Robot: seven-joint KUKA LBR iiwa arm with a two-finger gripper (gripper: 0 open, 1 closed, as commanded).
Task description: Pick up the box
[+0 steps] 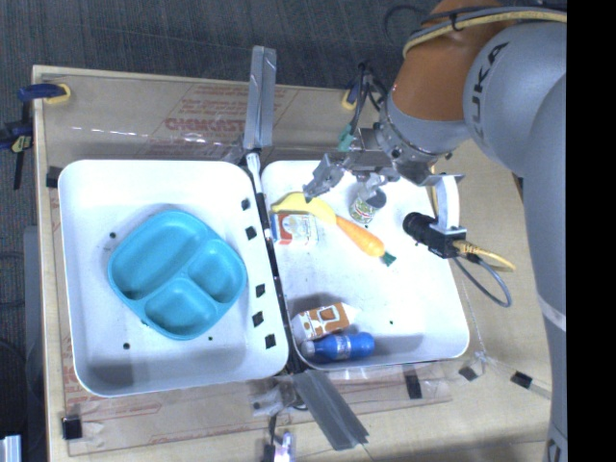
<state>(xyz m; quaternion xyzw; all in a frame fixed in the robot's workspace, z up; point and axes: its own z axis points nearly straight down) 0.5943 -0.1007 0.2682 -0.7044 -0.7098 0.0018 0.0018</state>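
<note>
A robotics lab. A heavy grey arm (510,75) with an orange band carries the claw (348,176) over two white bins (82,354) on a plywood tabletop (144,104). Far to the claw's left, blue clamps (38,92) pin the tabletop's edge. Cables (486,263) loop just right of the claw, and dark carpet (144,17) lies beyond the tabletop.

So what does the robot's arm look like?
The arm is big, round and grey, with an orange band above the wrist and dark letters on its side. Its gripper is grey metal, and black and yellow cables hang nearby.
</note>
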